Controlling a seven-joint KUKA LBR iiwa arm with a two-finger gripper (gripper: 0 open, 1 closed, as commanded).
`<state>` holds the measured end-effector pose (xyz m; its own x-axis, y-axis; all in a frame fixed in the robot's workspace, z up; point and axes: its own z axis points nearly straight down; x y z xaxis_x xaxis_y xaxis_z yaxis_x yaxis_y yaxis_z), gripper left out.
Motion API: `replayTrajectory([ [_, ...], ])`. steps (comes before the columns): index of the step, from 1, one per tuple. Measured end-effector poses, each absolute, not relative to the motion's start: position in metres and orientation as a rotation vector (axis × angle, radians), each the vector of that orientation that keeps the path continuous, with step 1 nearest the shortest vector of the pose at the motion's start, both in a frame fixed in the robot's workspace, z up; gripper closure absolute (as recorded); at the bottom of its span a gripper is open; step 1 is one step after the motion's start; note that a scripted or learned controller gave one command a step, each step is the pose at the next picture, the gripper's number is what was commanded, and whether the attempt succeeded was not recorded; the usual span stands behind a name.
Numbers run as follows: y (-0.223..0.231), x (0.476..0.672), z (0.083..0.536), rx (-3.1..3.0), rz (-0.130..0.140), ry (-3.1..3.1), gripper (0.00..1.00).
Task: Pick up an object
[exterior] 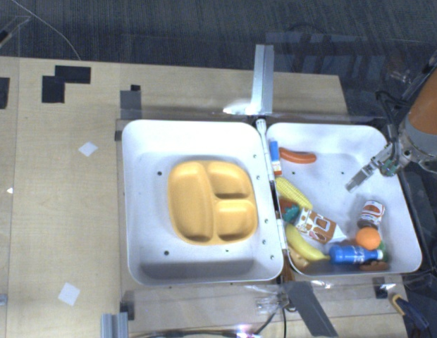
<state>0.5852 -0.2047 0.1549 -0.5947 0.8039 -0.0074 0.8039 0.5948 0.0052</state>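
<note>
Sitting side by side, the left bin (141,189) holds a yellow divided tray (211,201), while the right bin (331,141) holds a banana (303,245), corn cob (292,192), hot dog (297,156), blue bottle (351,254), small can (371,213) and orange ball (368,239). Above that bin's right side, the gripper (363,174) grasps nothing, though I cannot tell how its jaws stand.

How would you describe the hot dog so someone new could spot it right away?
Look in the right bin, along its far side near the divider. The hot dog lies alone there, a reddish-orange sausage stretched sideways. The corn and banana nearer the front are yellow.
</note>
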Motion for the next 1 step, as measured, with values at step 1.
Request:
replayTrajectory([
  [1, -0.1936, 0.6631, 0.1106, 1.597, 0.004, 2.700, 0.00],
])
